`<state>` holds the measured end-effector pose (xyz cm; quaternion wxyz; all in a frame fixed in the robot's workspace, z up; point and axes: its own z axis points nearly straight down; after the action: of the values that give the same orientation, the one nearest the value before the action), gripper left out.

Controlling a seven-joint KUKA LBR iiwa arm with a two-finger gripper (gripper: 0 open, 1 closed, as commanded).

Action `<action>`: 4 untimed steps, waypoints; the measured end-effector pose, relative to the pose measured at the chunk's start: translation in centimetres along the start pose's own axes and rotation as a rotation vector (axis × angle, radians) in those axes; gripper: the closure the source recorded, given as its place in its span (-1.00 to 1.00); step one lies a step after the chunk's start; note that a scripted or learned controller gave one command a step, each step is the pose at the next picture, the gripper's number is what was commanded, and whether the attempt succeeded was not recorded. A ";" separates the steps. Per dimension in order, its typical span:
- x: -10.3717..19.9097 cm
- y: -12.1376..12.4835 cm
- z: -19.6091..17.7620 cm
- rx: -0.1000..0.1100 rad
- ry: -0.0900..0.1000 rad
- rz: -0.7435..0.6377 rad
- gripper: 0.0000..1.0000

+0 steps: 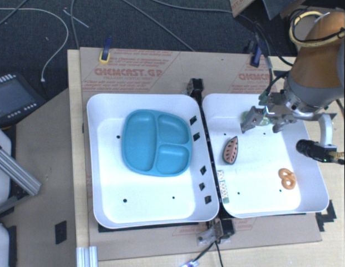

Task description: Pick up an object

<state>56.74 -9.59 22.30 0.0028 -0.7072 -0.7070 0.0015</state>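
I am holding my tool over the right bin, near its 12 o'clock rim; its two fingers are standing apart and gripping nothing. The slice of watermelon is lying on the bin floor at about 7 o'clock from the tool, near but not touching it, with its long axis running roughly 12 to 6 o'clock. The pretzel is lying farther off, toward 5 o'clock. The blue divided plate is resting in the left bin. In my judgement, the watermelon slice is offering the shorter reach, with the fingers closing across its narrow width.
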 end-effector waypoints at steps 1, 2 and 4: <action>0.2 -0.4 4.3 0.001 0.000 0.000 -1.00; -0.5 -0.8 10.3 0.002 0.000 0.001 -1.00; -1.0 -0.4 2.5 -0.014 -0.003 -0.001 1.00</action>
<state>56.30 -10.60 19.84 -0.0031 -0.7069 -0.7073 -0.0022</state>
